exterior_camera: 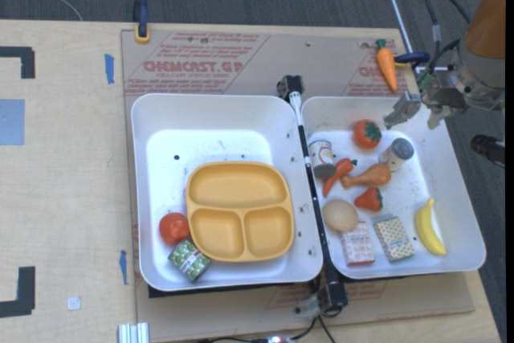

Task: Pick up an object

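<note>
My gripper (418,115) hangs over the far right corner of the right bin (462,197). Its two fingers stand open and apart, with nothing between them. Just below and left of it lie a red tomato (367,133) and a grey can (399,149). Further into that bin are a small tin (321,153), a red chili (337,175), a brown drumstick (369,174), a strawberry (369,199), a pale egg-like ball (340,214), two small boxes (358,243) (393,238) and a banana (428,227).
The left bin (152,173) holds a yellow divided tray (239,210), a red ball (173,227) and a green packet (188,259). A carrot (387,67) lies on the board behind the right bin. A black clamp (290,86) sits between the bins.
</note>
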Controlling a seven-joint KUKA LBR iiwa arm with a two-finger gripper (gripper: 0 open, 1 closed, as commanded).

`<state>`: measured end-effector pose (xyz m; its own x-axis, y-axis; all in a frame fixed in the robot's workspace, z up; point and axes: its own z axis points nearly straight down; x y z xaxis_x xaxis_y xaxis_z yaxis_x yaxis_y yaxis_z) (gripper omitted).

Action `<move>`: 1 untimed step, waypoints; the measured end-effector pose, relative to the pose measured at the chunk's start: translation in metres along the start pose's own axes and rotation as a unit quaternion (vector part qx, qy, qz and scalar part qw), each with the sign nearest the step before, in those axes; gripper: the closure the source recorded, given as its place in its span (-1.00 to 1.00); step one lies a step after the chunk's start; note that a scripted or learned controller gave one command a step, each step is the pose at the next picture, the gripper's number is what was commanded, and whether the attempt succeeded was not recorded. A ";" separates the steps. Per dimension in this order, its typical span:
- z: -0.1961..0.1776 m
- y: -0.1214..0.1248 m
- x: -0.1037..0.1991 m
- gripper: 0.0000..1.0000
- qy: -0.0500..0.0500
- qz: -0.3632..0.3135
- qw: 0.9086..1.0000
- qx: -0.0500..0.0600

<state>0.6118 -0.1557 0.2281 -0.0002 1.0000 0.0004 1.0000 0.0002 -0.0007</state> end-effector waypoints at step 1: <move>0.106 -0.061 0.013 -1.00 0.000 0.000 1.000 0.001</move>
<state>0.5509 -0.1427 0.1223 0.0004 1.0000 0.0009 1.0000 -0.0004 -0.0030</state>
